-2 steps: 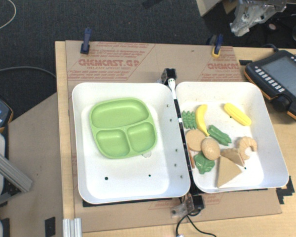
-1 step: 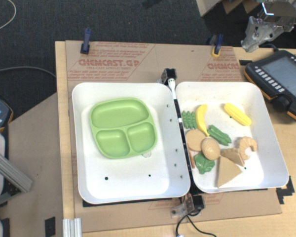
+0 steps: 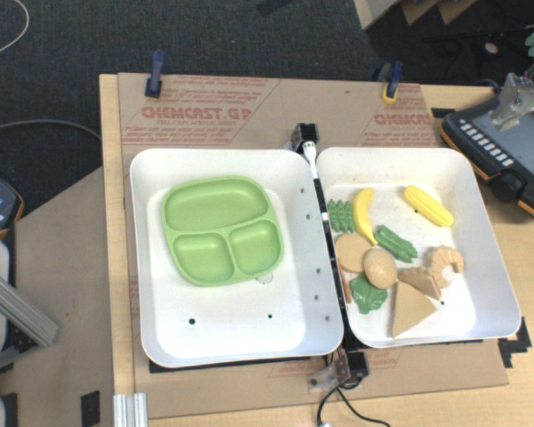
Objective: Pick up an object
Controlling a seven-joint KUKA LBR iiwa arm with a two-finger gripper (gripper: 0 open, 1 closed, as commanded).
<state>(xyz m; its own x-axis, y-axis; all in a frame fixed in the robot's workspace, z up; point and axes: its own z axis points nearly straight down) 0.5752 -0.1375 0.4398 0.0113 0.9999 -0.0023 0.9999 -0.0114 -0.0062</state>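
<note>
Camera view: toy foods crowd right bin (image 3: 481, 238); green tray (image 3: 221, 229) in left bin (image 3: 160, 327); tool state unknowable.

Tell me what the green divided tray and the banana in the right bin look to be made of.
The green divided tray looks like moulded plastic: one even pale green, rounded compartment walls, soft sheen. The banana also looks like plastic, likely toy food: flat uniform yellow, smooth skin, no markings. Whether it is hard or soft cannot be told from here.
</note>
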